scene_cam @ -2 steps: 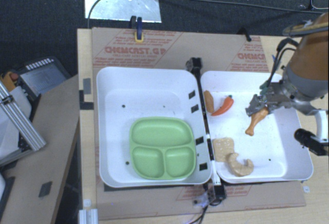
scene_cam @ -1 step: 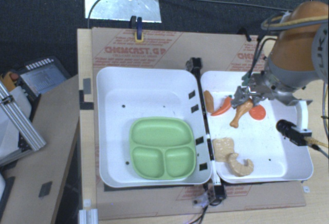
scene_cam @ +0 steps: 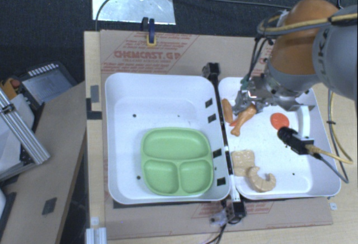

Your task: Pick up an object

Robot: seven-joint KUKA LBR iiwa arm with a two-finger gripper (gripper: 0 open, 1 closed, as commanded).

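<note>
Orange carrot-shaped piece (scene_cam: 243, 120) is seen in a white bin (scene_cam: 291, 173), directly under the end effector (scene_cam: 246, 102), whose opening cannot be told; an orange stick (scene_cam: 226, 109) and a red disc (scene_cam: 279, 120) are crowded beside that end effector.

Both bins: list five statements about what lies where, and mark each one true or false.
1. The green plate lies in the left bin. True.
2. The plate has two compartments. False: it has three.
3. The claw hangs over the right bin. True.
4. A red round piece lies beside the plate. False: the red round piece lies in the right bin.
5. A curved beige piece lies in the right bin. True.
</note>
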